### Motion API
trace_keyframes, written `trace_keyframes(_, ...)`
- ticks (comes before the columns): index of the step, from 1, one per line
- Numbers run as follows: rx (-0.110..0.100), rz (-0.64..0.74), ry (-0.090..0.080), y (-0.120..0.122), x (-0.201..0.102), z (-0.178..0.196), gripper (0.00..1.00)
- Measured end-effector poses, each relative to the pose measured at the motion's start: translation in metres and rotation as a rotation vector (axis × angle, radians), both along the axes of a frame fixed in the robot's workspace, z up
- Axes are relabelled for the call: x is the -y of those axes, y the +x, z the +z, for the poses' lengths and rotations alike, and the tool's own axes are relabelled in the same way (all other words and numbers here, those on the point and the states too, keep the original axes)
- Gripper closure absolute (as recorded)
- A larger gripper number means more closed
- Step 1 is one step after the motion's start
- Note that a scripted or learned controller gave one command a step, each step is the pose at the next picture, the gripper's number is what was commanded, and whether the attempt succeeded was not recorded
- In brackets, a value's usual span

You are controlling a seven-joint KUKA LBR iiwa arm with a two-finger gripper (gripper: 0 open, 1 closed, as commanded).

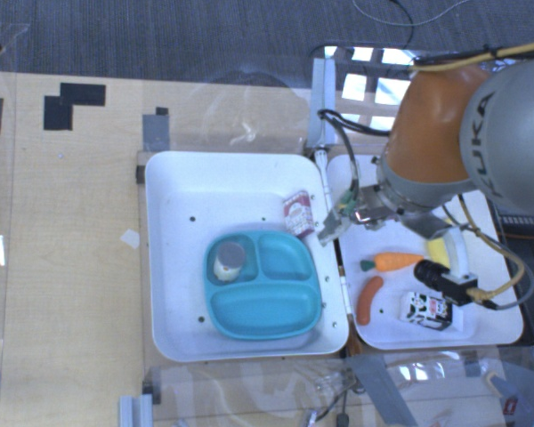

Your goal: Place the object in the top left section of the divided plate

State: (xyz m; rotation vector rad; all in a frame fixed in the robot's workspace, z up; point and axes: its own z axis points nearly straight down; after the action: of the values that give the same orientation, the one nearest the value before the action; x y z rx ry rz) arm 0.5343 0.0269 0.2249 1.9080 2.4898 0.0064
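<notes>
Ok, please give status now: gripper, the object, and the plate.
Gripper low over the wall between the bins, beside a small red packet. Blue divided plate in left bin; its top left section already holds a round grey object. Carrot in right bin.

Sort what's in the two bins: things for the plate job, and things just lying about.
For the job:
- plate
- can, in the plate's top left section
- gripper

Lying about:
- packet, left bin
- carrot, right bin
- sausage, right bin
- carton, right bin
</notes>
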Motion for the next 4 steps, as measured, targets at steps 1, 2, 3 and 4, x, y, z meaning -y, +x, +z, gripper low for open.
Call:
trace_keyframes(1,-0.002,0.120,0.000,-0.033,0.038,-0.040,0.00)
trace_keyframes(2,-0.002,0.282,0.000,-0.046,-0.029,-0.037,0.00)
trace_keyframes(3,0.005,0.628,-0.005,-0.045,0.019,0.013,0.00)
trace_keyframes(4,0.000,0.773,-0.004,-0.046,0.048,-0.039,0.00)
